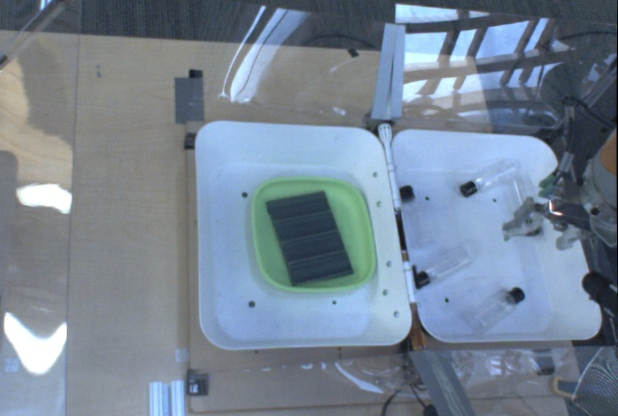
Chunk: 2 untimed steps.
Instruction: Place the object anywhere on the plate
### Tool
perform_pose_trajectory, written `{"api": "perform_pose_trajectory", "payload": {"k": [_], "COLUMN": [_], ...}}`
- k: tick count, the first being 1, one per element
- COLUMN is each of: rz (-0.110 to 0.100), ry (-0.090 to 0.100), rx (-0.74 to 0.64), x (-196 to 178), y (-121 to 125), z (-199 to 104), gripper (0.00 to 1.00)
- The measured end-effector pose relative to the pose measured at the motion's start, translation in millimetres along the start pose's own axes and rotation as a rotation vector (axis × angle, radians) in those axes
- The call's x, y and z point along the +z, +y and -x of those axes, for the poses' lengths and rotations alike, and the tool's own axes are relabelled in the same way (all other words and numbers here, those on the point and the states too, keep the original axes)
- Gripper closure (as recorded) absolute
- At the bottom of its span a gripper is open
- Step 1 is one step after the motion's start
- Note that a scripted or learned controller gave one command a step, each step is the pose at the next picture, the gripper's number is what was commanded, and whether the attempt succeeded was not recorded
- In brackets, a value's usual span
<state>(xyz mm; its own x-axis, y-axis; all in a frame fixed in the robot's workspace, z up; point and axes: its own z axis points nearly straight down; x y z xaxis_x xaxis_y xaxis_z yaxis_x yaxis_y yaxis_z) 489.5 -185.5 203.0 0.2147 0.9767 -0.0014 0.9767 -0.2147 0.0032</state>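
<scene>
Camera view: fingers (529,219) above right bin (570,322)

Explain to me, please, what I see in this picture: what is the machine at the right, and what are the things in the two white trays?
You look down at a slant from one fixed camera above a bench. Two shallow white bins stand side by side. The left bin holds a green plate with a dark ribbed block lying on it. The right bin holds several clear plastic vials with black caps, for example one near the top and one near the bottom. The machine is a robot arm reaching in from the right. Its gripper, a two-finger metal claw, hangs over the right bin. I see nothing between its fingers.
</scene>
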Motion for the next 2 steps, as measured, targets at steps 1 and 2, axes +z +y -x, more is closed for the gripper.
{"api": "perform_pose_trajectory", "payload": {"k": [1, 2], "rz": [-0.003, -0.001], "ry": [0.002, 0.000], "rx": [0.046, 0.182], "x": [-2.3, 9.4], "y": [-11.9, -0.4], "z": [-57.3, 0.2], "gripper": [0.00, 0.00]}}
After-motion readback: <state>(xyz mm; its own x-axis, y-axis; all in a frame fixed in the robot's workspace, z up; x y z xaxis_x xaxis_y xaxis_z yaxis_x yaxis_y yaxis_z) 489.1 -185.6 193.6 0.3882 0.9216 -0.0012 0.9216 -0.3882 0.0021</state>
